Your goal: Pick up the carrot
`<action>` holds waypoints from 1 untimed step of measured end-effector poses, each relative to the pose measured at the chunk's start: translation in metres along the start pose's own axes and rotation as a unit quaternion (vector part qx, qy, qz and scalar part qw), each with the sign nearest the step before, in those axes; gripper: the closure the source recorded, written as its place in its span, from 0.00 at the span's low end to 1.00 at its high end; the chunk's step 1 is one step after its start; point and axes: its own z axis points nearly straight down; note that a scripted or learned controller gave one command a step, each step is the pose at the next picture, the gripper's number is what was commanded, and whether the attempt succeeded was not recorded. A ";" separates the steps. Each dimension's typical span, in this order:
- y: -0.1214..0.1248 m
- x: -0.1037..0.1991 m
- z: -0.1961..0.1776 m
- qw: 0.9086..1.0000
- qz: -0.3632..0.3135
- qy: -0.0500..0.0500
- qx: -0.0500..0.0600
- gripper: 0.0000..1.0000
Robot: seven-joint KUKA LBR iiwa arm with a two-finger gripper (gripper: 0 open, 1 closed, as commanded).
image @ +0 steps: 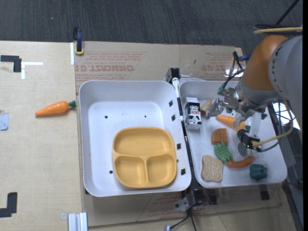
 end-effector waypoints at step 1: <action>0.007 -0.028 0.033 1.000 -0.010 0.000 0.000 0.00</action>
